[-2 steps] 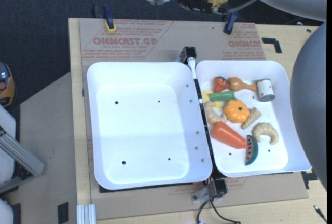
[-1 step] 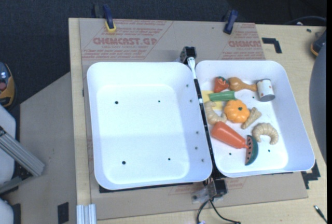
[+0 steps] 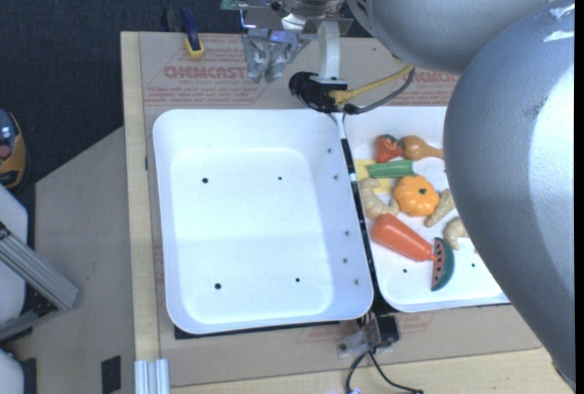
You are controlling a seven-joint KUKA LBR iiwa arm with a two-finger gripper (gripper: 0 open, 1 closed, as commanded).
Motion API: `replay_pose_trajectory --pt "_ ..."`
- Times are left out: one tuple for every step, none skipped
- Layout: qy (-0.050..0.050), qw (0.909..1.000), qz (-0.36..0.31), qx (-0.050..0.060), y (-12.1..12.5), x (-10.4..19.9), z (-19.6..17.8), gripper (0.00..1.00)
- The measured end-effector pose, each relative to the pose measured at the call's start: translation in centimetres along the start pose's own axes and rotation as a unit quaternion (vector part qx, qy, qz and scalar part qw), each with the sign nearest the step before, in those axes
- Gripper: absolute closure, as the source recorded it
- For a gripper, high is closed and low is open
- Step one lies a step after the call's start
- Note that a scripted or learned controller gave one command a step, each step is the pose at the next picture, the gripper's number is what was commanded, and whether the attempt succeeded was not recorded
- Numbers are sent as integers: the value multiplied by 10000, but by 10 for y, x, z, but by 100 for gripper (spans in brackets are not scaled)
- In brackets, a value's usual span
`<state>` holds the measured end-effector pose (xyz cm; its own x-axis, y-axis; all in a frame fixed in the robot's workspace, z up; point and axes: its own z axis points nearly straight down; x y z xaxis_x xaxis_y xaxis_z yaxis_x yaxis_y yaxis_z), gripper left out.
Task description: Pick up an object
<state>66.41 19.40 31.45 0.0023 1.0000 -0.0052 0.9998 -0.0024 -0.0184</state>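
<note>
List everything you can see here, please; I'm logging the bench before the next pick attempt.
Bins: two, white, side by side on the bench; the right one is partly hidden by the arm.
Toy pumpkin: one, orange, middle of the right bin.
Toy carrot: one, orange-red, just below the pumpkin.
Toy watermelon slice: one, green and red, near the right bin's front edge.
Toy green vegetable: one, green, above the pumpkin.
Toy red vegetable: one, red, top of the right bin.
Clamp: one, blue and yellow, bench's back edge.
Arm: one, grey with an orange band.
Gripper: one, behind the left bin.
</note>
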Motion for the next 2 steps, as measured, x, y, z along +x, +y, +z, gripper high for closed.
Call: replay_pose_trajectory --pt "53 9998 -34 -170 0 32 -133 100" --pt "45 9999 -23 -160 -2 30 -223 100"
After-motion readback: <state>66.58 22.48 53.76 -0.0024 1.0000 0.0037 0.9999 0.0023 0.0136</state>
